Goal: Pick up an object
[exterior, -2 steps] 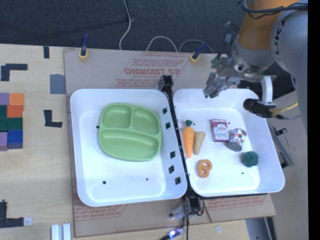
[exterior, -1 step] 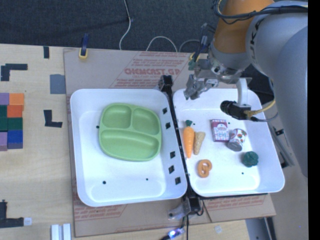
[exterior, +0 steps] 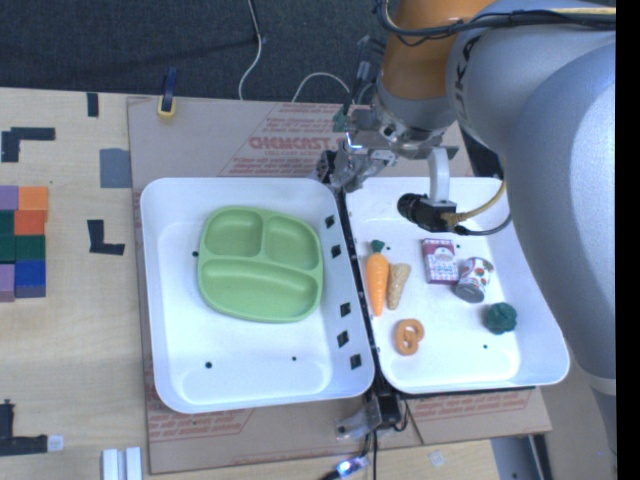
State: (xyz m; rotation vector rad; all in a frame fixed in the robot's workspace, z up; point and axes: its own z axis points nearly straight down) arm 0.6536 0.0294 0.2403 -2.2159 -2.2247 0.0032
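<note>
**At the far rim, where the two bins meet**

Over the right side of the bench, my grey arm (exterior: 545, 98) reaches in, with its orange band just above the wrist. My gripper (exterior: 347, 168) hangs at the far edge of the bins, right by the seam between them. From this slanted view I cannot tell whether it is spread or pressed together.

The left bin (exterior: 175, 368) holds one thing, a green divided plate (exterior: 262, 265), lying flat towards the far half.

The right bin (exterior: 450, 363) holds all the smaller things, and each of them lies on the bin floor, apart from my gripper. The carrot (exterior: 377, 282) lies lengthwise close to the seam, with its green top pointing to the far side. A pale stick-shaped piece (exterior: 399, 284) lies just beside it on the right. Further right a small red-and-white carton (exterior: 439, 261) touches a little can (exterior: 473, 279) that lies tilted on its side. A dark green lump (exterior: 500, 317) sits near the right wall. An orange pretzel-like ring (exterior: 408, 336) lies nearest the front, below the carrot.
</note>
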